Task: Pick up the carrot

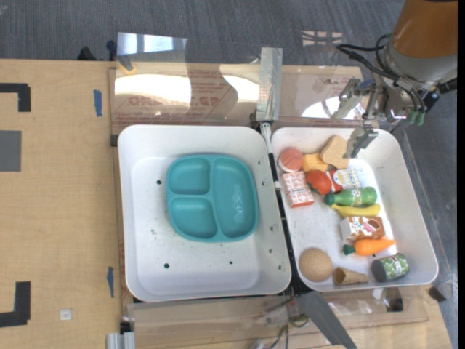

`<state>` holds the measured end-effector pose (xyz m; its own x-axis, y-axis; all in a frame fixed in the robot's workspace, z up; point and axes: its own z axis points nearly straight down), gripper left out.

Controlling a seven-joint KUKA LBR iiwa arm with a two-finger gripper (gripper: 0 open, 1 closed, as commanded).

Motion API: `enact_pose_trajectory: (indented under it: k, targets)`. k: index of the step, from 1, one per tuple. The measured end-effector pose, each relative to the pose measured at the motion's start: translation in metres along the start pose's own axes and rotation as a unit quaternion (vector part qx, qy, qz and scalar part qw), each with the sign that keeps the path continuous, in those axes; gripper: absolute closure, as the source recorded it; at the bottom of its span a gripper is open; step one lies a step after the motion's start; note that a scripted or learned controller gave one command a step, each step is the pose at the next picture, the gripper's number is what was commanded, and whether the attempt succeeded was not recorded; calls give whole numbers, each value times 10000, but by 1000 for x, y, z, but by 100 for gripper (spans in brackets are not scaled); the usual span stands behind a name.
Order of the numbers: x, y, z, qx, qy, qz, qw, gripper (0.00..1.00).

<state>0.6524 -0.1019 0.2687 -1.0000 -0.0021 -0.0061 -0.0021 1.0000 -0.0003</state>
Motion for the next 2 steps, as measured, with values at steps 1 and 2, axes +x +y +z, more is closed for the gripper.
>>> enact_pose_trajectory:
  k: [1, 2]
  targets:
    - [79, 0, 117, -11, 61, -154, 9999, 0]
    - [133, -6, 174, 1, -12, 476, 9989, 0]
